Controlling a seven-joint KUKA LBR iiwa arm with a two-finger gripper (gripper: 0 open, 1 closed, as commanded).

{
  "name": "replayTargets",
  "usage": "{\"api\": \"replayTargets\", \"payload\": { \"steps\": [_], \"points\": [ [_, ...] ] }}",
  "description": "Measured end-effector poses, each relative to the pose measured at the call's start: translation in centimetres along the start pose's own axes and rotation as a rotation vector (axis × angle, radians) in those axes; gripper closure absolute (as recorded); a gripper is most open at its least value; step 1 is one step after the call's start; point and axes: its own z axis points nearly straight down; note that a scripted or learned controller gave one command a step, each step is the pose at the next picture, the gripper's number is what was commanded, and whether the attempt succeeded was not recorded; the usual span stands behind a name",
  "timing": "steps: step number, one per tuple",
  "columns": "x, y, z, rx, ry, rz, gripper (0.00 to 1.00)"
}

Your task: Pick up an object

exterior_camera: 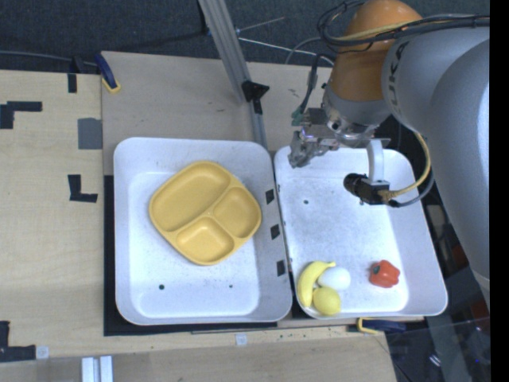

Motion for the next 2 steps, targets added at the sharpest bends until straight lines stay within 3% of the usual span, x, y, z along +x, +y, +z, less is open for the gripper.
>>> {"api": "replayTargets", "payload": {
  "steps": [2],
  "points": [
    [10.6,-3.6,0.8,0.002,-0.001,0.000,1.00]
  ]
}}
